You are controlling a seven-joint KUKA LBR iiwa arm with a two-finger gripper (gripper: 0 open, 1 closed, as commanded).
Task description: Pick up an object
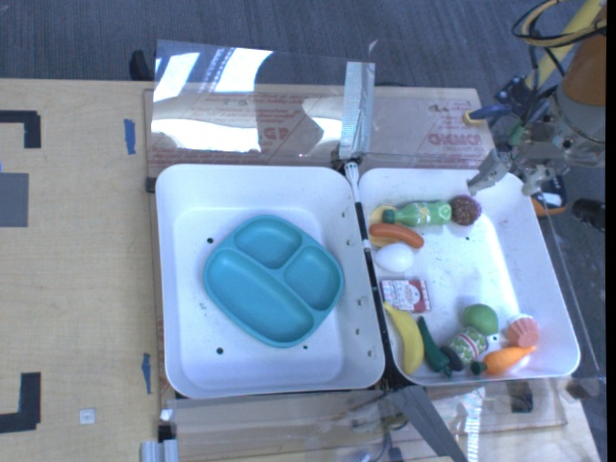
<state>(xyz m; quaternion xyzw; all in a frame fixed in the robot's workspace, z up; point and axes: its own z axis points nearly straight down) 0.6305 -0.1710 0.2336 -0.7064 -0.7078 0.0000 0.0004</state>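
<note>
1. The hand [507, 169] hangs over the far right corner of the right bin [551, 258], at its rim; whether it is wide or narrow cannot be told, and nothing shows between its tips
2. The left bin [183, 258] holds a blue divided plate [273, 278] near its middle
3. At the far end of the right bin lie a green bottle [423, 213] on its side, a dark red round piece [466, 209] touching the bottle's right end, and an orange carrot-like piece [396, 234] just in front of the bottle
4. A white egg [394, 258] sits beside the bin's left wall, with a red and white packet [405, 295] just nearer
5. Along the near edge are a yellow banana [406, 336], a dark green piece [438, 354], a green round fruit [479, 318], a patterned can [468, 346], an orange carrot [506, 359] and a pink shell-like piece [523, 331], crowded toward the near right corner
6. All these things lie well apart from the hand, save the dark red piece, which is near it
</note>
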